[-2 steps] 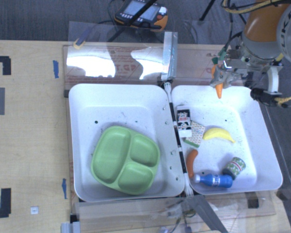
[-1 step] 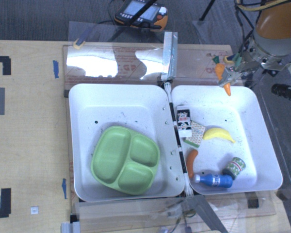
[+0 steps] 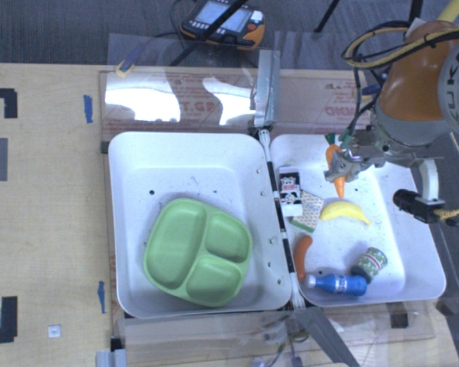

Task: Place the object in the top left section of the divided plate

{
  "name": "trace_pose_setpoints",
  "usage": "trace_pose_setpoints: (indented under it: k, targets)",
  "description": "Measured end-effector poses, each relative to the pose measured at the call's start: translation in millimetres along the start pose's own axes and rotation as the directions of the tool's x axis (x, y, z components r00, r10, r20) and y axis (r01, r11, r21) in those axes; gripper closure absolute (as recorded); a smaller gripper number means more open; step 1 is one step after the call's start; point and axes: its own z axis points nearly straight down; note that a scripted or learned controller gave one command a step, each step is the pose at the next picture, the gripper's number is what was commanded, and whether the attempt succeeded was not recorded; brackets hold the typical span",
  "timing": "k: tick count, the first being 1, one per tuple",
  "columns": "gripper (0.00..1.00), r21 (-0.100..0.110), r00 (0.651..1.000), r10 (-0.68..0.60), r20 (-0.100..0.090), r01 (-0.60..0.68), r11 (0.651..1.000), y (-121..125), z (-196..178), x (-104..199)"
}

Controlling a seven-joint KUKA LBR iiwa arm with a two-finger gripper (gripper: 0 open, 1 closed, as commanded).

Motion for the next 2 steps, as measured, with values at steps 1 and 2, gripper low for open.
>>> trace_pose_setpoints:
  k: [1, 2]
  targets:
    - [1.00, -0.002, 0.960, 0.280, 0.001, -0.280, 0.960, 34, 1, 12]
    - [1.00, 0.000, 0.944, 0.330, 0.000, -0.330, 0.944, -42, 45, -4]
